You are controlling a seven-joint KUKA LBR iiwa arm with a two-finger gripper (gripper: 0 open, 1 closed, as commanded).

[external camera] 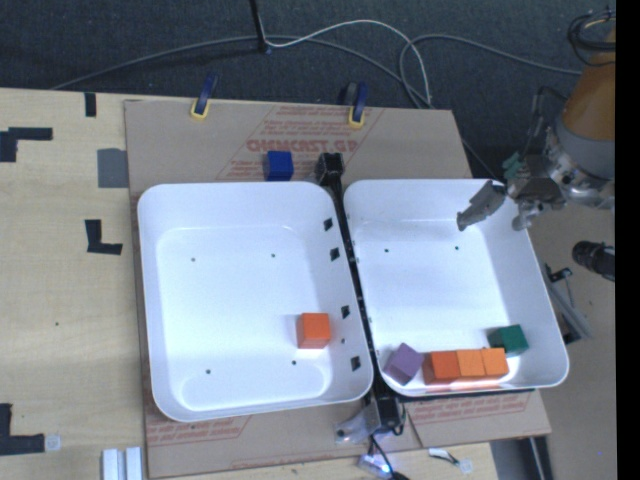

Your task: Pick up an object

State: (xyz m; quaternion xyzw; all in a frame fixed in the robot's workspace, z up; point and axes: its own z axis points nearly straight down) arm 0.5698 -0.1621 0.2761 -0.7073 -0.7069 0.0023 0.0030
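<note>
You see the grey 2-finger hand (pixel 497 208) open, gripping nothing, at 1 o'clock over the right white bin (pixel 520 268). The small orange cube (pixel 314 330) sits at 5 o'clock in the left white bin (pixel 160 268).

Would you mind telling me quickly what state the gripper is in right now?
Gripper: open, holding nothing, above the right bin's far right corner.

A pale wooden bench (pixel 60 298) stands on dark carpet (pixel 120 18) crossed by loose cables (pixel 340 33).
</note>
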